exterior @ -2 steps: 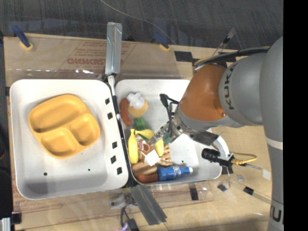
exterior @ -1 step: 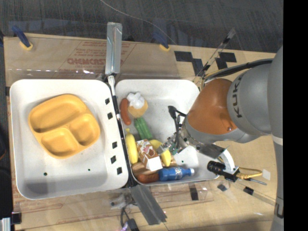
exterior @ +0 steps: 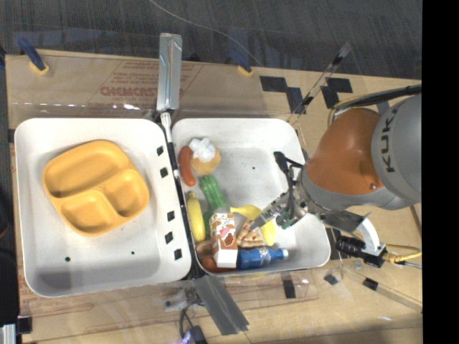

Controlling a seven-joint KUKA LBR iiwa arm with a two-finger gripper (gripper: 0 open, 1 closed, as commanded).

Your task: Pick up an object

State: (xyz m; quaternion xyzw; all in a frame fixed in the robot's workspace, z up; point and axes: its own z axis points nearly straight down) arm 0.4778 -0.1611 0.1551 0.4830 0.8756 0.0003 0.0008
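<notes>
The hand (exterior: 271, 217) hangs low in the right bin (exterior: 244, 138), over a yellow toy piece (exterior: 252, 212) beside the carton (exterior: 224, 236); whether it is spread or pinching cannot be told. The piece looks light, smooth and slippery, best gripped across its narrow middle.

Two shallow white bins stood side by side, the left bin (exterior: 29, 192) and the right bin (exterior: 251, 138). The left one held one yellow divided tray (exterior: 95, 185) with three compartments. The right one held a cluster of toy food: one cupcake (exterior: 203, 156), one hot dog sausage (exterior: 186, 165), one green vegetable (exterior: 213, 192), one banana (exterior: 195, 219), one small carton (exterior: 224, 236) and one blue bottle (exterior: 259, 256); further pieces there were too tangled to count.
</notes>
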